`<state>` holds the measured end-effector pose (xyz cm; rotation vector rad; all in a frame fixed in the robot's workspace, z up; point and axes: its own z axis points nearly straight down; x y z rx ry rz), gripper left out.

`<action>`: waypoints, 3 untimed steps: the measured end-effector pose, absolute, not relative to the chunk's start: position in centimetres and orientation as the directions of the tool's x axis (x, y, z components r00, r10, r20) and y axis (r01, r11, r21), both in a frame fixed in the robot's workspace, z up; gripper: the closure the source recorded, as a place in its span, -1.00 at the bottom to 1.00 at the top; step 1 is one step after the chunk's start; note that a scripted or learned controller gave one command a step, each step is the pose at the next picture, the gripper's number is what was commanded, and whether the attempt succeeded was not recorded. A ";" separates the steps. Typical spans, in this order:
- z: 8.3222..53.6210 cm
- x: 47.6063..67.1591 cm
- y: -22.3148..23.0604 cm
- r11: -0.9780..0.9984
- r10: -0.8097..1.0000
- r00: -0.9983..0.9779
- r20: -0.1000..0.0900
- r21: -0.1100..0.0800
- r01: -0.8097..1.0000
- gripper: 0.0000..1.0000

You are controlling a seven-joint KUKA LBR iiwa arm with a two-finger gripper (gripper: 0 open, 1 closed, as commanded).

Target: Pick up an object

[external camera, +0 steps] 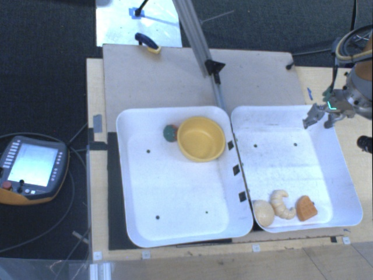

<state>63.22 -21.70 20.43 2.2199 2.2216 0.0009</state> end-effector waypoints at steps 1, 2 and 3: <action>20.4 63.2 -21.7 0.001 1.000 -0.001 0.000 0.001 1.000 -1.00; 14.4 63.1 -21.1 0.001 1.000 -0.001 0.001 -0.003 1.000 -1.00; 9.2 63.0 -21.0 0.001 1.000 -0.001 0.001 -0.003 1.000 -1.00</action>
